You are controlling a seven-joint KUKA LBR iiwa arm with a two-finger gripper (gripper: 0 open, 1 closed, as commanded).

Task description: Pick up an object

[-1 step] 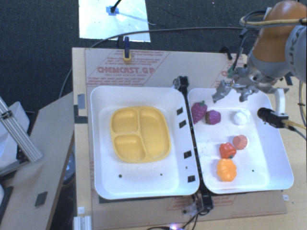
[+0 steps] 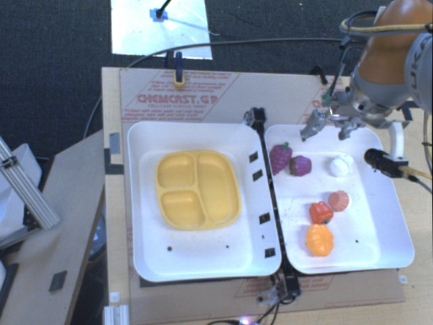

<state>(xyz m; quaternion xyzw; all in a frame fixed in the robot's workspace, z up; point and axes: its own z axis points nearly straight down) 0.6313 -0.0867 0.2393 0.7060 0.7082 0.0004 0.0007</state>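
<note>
My gripper [image 2: 328,126] hangs open over the back edge of the right bin [image 2: 379,252], with nothing between its fingers. Below it in that bin lie a purple berry-like fruit with a green stem [image 2: 281,157], a smaller purple piece [image 2: 301,166] and a white ball [image 2: 339,166]. Nearer the front sit a pink-orange piece [image 2: 339,200], a red pepper [image 2: 321,212] and an orange pepper [image 2: 319,240]. The white ball is the object closest beneath the gripper, slightly to its right.
The left bin [image 2: 152,256] holds a yellow divided tray [image 2: 197,188]. A black divider with clips [image 2: 269,202] runs between the bins. A sheet of paper [image 2: 160,19] lies on the dark floor beyond the bench.
</note>
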